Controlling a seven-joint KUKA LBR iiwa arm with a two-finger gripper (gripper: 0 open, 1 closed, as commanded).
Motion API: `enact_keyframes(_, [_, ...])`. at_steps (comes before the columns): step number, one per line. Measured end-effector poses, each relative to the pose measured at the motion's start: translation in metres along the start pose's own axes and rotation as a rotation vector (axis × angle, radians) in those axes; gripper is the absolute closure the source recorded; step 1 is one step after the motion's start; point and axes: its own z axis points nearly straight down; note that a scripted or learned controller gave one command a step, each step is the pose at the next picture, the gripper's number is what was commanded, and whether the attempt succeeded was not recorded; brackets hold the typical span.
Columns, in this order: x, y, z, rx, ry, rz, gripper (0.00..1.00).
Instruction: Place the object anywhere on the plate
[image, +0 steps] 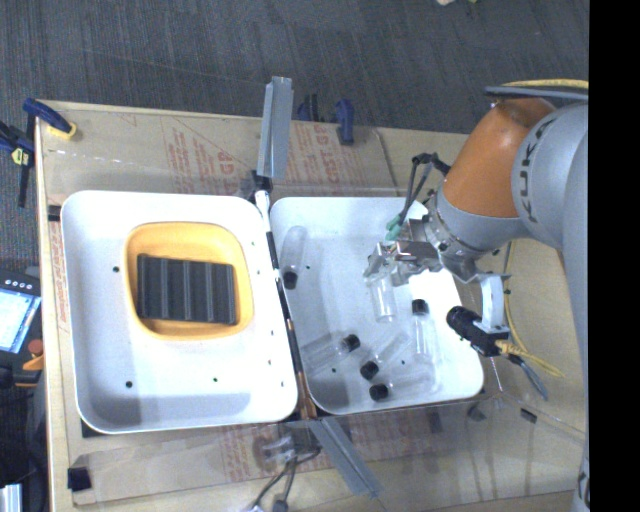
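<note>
Reaching in from the right, the grey arm (545, 180) with its orange band hangs over the right bin (330, 215), one of two white bins side by side on the tabletop (180, 150). The left bin (90, 330) holds one yellow plate (190, 236) with a dark ribbed insert (187, 290) lying on it. The right bin holds the objects: clear plastic vials with black caps, about six as far as I can count, because they are transparent and some lie together near the front. One vial (381, 299) is directly under the end effector (398, 252) and seems to hang from it or stand just below it; I cannot tell whether the fingers are apart or clamped on it. I judge that such a vial is light, stiff and smooth, so it can slip or roll easily; taking it across the middle of the body looks safer than at the cap (419, 306). Another vial (292, 255) lies alone near the left wall, well apart from the plate.
</note>
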Motion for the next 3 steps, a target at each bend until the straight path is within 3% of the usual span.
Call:
enact_keyframes(1, [0.079,0.031,-0.001,-0.002,0.001,-0.188,1.0])
enact_keyframes(2, [0.156,0.057,-0.006,-0.001,0.002,-0.23,1.0])
enact_keyframes(3, [0.156,0.057,-0.006,-0.001,0.001,-0.231,0.0])
